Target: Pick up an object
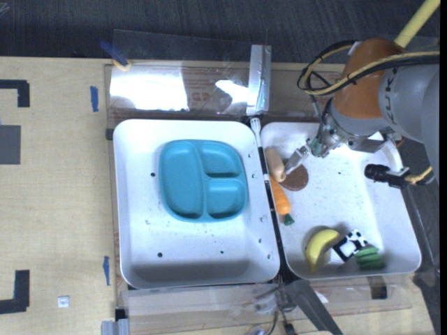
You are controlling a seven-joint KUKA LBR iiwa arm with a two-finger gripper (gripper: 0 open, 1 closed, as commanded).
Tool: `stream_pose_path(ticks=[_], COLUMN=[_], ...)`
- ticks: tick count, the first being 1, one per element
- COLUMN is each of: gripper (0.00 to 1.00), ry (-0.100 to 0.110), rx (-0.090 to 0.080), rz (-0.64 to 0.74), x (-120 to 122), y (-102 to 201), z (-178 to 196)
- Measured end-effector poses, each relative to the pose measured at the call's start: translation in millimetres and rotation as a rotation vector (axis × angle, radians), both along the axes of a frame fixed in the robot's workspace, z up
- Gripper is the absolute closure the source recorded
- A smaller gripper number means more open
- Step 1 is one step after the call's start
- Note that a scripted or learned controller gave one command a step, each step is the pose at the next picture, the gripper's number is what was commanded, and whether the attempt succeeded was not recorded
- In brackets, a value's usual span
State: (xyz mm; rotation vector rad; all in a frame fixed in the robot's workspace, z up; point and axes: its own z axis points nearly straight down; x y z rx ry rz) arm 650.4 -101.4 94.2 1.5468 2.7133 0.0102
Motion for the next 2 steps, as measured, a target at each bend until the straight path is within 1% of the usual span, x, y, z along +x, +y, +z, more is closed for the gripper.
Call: stream_pose_path(ticks=[1,2], gripper=[0.00,0.00], ry=[-0.002,0.004], rx=[0.000,0.006], rz=[0.147,-0.208], x=[-26.4,-16.9], y=[1.3,-6.9], z=[0.3,-1.2])
